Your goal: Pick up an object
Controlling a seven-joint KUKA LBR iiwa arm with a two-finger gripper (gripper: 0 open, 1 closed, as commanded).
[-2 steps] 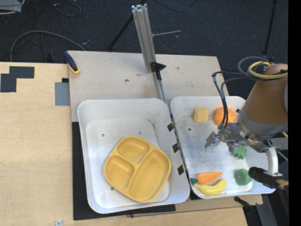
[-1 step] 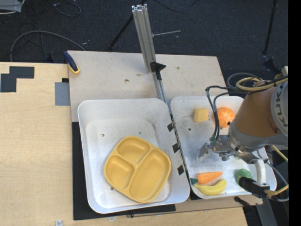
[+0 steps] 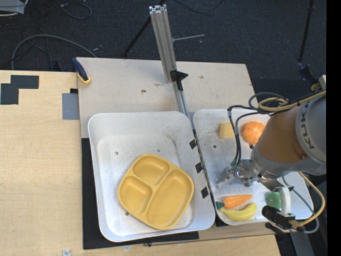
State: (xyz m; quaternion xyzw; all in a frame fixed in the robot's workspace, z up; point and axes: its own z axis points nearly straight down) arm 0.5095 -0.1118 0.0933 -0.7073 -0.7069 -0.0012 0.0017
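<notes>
Your arm [image 3: 290, 137] hides much of the right bin [image 3: 205, 122]. The gripper [image 3: 237, 173] hangs low there, its grip unclear; carrot [image 3: 237, 200] and banana [image 3: 240, 213] lie just below it.

Grey arm [image 3: 314, 137] with orange band [image 3: 279, 135], black cables looped around it.

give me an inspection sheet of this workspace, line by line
surface: pale bench with two white bins, left bin, right bin
job's things: in the right bin, a carrot, banana, yellow block, orange ball and green piece
clutter: yellow divided plate in the left bin
grippers: gripper low in the right bin, nothing seen in it
cables: black cables looping over the arm
surroundings: metal post, dark floor with wires
</notes>
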